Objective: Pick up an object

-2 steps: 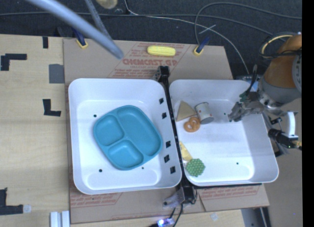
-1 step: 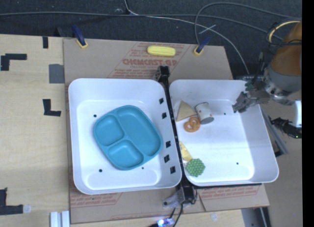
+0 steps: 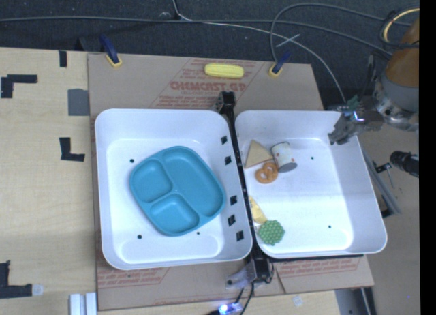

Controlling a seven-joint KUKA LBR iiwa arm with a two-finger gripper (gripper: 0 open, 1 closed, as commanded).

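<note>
Camera view: the gripper (image 3: 343,128) hangs over the right bin's (image 3: 354,238) upper right rim; how far its claw gapes cannot be told. The objects lie well apart, toward that bin's left side: a small cup (image 3: 283,156), a pretzel (image 3: 266,172), a tan wedge (image 3: 254,152), a green ball (image 3: 271,232). The left bin (image 3: 112,129) holds a blue divided plate (image 3: 176,189).

I can't make out my tool (image 3: 343,129) clearly at the right bin's (image 3: 354,191) rim; the arm (image 3: 403,68) runs off frame.
</note>
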